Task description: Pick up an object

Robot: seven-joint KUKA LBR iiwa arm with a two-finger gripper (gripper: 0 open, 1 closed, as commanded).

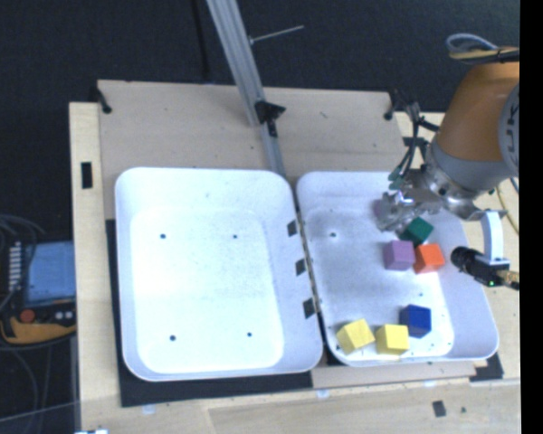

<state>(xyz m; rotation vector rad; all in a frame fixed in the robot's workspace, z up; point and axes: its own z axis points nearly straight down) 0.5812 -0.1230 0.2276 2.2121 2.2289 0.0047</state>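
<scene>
Hovering low in the right-hand shallow white bin (pixel 344 197), the tool (pixel 400 208) sits just beside a small green block (pixel 420 231), which lies against a purple cube (pixel 399 254) and an orange cube (pixel 429 258). No object is lifted yet, so the pick remains to be done; the tool's state cannot be determined, since the wrist hides its tip

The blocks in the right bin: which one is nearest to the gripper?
The green block, directly under the gripper. The purple block and orange block lie just below it; blue and yellow ones sit at the bin's near edge.
</scene>
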